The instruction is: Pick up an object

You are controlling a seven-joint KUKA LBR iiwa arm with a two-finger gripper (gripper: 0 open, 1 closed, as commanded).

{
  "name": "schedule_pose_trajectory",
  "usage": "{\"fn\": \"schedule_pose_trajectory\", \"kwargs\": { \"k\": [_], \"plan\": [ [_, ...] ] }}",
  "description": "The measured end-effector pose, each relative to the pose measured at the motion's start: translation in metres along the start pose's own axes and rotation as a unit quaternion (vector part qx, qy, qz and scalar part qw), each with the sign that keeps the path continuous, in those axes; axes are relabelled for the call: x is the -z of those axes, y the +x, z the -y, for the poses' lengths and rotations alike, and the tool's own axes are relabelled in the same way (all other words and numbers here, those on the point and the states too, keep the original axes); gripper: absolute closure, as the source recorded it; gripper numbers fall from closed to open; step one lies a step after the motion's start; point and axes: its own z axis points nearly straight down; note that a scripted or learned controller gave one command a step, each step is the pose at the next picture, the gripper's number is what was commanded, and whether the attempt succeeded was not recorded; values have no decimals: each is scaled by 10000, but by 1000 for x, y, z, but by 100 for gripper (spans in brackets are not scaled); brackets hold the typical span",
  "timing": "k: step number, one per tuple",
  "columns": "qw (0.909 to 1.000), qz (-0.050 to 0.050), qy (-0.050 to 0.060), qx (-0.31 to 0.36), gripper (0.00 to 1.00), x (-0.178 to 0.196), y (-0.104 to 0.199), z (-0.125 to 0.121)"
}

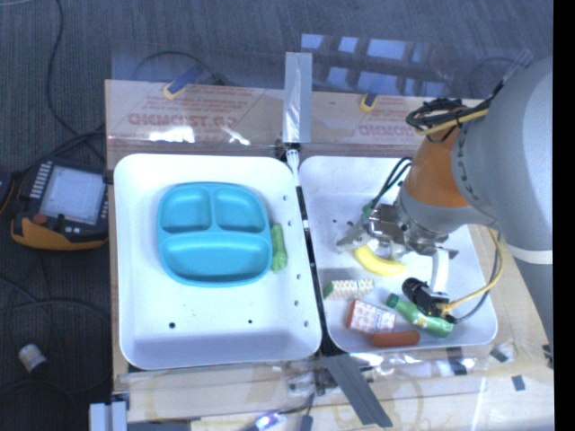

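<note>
My gripper [370,237] hangs low in the right bin [337,182], just above the upper end of a yellow banana [381,262]. The wrist with its orange band [433,173] covers the bin's back right part. Nearer the front lie a white dotted pack [350,287], a red-and-white packet [367,316], a red sausage-shaped piece [394,338] and a green bottle with a black cap [422,315]. In the left bin [144,330] sits a blue divided plate [216,233], with a small green item [278,248] along its right edge.
Black and yellow cables [467,299] loop from the wrist over the right bin's right side. A metal divider strip [310,268] runs between the bins. An orange-and-black handset [58,206] lies on the floor to the left.
</note>
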Motion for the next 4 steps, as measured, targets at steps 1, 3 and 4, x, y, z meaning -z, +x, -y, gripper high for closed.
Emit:
{"fn": "schedule_pose_trajectory", "kwargs": {
  "k": [1,3,4],
  "plan": [
    [9951,23,9,-993,0,31,14,-38],
    [10000,2,42,-24,100,11,-10,24],
    [9957,8,9,930,100,123,40,25]
  ]
}}
